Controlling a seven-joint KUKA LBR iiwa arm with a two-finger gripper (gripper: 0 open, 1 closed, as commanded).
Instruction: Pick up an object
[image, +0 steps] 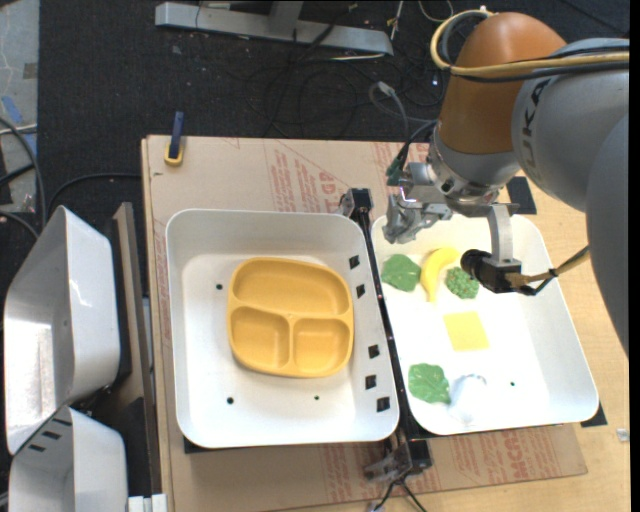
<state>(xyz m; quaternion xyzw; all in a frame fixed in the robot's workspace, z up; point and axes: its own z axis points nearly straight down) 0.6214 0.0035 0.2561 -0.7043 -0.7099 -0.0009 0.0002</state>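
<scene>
Arm reaching into the right bin (560, 330).
Its hand (405, 225) is hovering by the toy banana (436, 268), apparently lining up; grip state unclear.

I see the divided plate (291, 317) in the bin left of the banana (436, 270); leafy pieces flank the banana, a flat square (466, 331) lies just before it

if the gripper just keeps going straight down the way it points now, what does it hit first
Probably the green leafy piece at the right bin's upper left, or the bare floor beside it. The gripper hangs just above that corner, with the banana slightly to its right. Depth is hard to judge from this slant.
</scene>
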